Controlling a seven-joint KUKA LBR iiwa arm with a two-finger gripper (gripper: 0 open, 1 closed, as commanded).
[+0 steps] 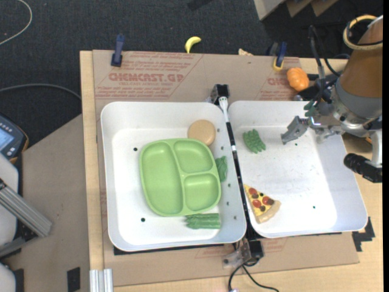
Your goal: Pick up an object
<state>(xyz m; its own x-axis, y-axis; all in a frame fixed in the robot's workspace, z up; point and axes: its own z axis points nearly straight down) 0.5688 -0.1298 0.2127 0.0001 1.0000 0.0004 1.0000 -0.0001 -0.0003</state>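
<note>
Objects for picking, six counted across two white bins.

Right bin, two items: one small green leafy piece, ridged and hand-shaped, lying near the bin's upper left corner; one pizza slice, tan crust with red topping and dark spots, lying at the lower left, just beside the wall shared with the other bin.

Left bin, four items: one light green divided tray with three compartments, resting centrally; one round tan disc touching the tray's upper right edge; one green piece wedged between tray and right wall; one long green piece below the tray.

Gripper: one, grey, hovering over the right bin's upper part, right of the leafy piece and apart from it; fingers spread, nothing between them.

Bench surround: one orange ball and one yellow banana-shaped item on the cardboard, outside the bins.
</note>
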